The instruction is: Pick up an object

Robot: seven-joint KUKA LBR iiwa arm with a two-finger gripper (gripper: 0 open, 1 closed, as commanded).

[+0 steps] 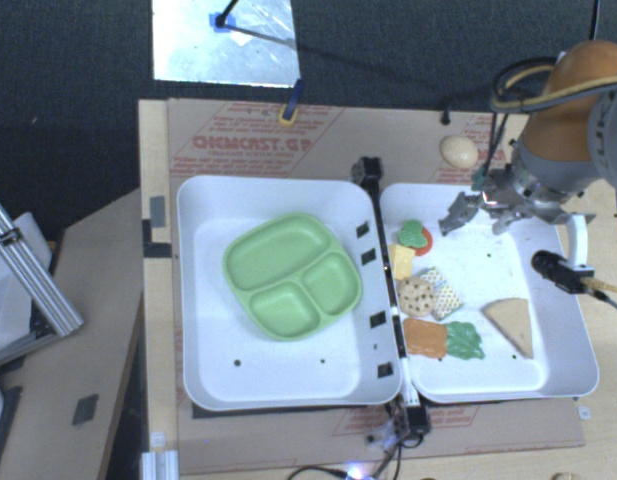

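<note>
The bench [238, 133] is covered by a sheet of brown cardboard printed with red lettering, and on it sit two shallow white bins side by side, joined along a dark seam down the middle. The left bin [203, 268] holds a pale green divided plate [291, 276] with three compartments, lying slightly turned. The right bin [558, 368] holds the small things: a tan bread-like wedge [512, 323] near its right wall, an orange block [425, 337] touching a green leafy piece [464, 340] at the front, a round speckled cookie [416, 295] just beside a checked piece [444, 294], a yellow piece [402, 261] against the seam, and a red and green piece [415, 235] farthest back. The arm [578, 118], grey with an orange band, reaches in from the right over the back of the right bin, its wrist bent down. The gripper [480, 212] hangs above bare bin floor, just right of the red and green piece and apart from it; its fingers look spread, with nothing between them. A beige egg [459, 151] lies on the cardboard behind the right bin. A shiny foil square [226, 26] lies on dark carpet beyond the bench.
</note>
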